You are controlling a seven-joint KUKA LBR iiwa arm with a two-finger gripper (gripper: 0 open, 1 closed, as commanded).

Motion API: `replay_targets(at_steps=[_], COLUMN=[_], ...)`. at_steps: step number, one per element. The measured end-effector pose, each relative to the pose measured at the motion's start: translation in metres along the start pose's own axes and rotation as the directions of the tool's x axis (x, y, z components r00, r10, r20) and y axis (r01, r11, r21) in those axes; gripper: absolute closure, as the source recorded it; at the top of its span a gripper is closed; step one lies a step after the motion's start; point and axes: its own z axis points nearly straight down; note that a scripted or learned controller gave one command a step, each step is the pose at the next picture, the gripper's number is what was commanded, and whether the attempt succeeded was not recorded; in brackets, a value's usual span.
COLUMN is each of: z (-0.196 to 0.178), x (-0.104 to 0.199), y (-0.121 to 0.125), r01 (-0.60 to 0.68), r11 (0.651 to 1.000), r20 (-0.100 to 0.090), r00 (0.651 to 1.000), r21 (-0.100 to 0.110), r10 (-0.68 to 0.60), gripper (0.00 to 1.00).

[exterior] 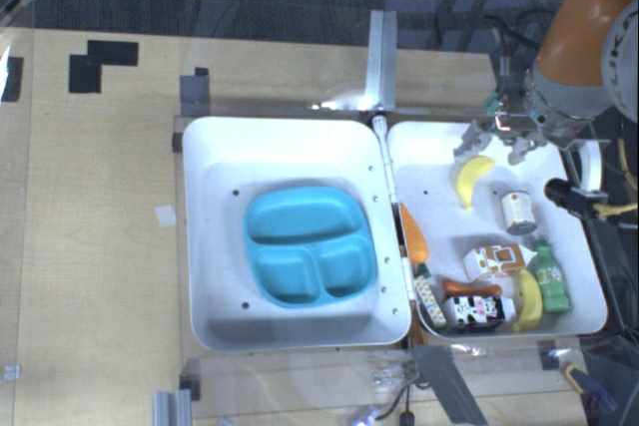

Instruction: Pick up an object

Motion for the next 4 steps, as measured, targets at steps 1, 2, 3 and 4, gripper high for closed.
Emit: replay_targets(at_steps=[1, 2, 3, 4], z=[0.099, 0.114, 0.113, 0.026], x=[-0.016, 0.004, -0.008, -0.018], y=[0.039, -0.015, -0.084, -0.138], r01=[-0.135, -0.141, 0.143, 0.365], r11=[0.991, 0.99, 0.99, 0.931], r20=[0.001, 0.0, 0.005, 0.001], r00=[0.991, 0.99, 0.99, 0.931], r21=[-0.003, -0.012, -0.018, -0.003], r10=[0.135, 0.141, -0.143, -0.365], gripper=[0.0, 0.0, 0.0, 0.0])
